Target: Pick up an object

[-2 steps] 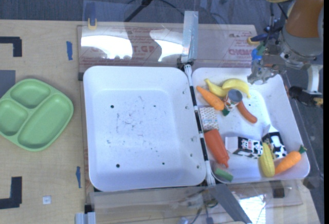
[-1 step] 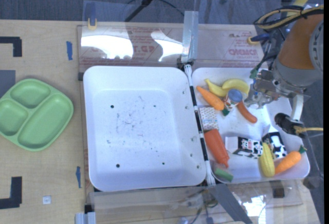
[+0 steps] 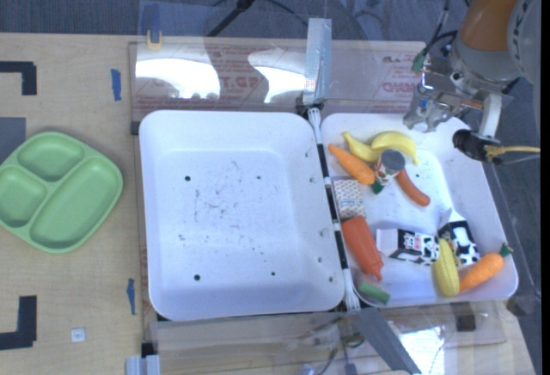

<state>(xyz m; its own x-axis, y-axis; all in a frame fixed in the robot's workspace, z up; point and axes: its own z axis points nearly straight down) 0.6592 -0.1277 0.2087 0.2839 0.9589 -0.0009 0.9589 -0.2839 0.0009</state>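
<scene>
While nothing is yet lifted, the step in hand looks like the approach: the end effector (image 3: 427, 113) hangs over the far edge of the shallow white right-hand bin (image 3: 491, 193), and whether it is wide or narrow I cannot tell. Well to its left across the wooden table (image 3: 69, 72) lie the shallow white left-hand bin (image 3: 232, 193) and, beyond it, the green three-compartment plastic plate (image 3: 56, 190). Toys crowd the right-hand bin. Nearest, just below and left of the end effector, is the yellow plastic banana (image 3: 391, 142), with a short orange toy carrot (image 3: 351, 163) beside it. Farther below sit a long orange-red carrot (image 3: 363, 245), a black-and-white cow-patterned box (image 3: 430, 244), a yellow corn cob (image 3: 445, 266) and a green-tipped orange carrot (image 3: 481, 271). Next, I judge, it must descend onto one toy, likely the banana.
</scene>
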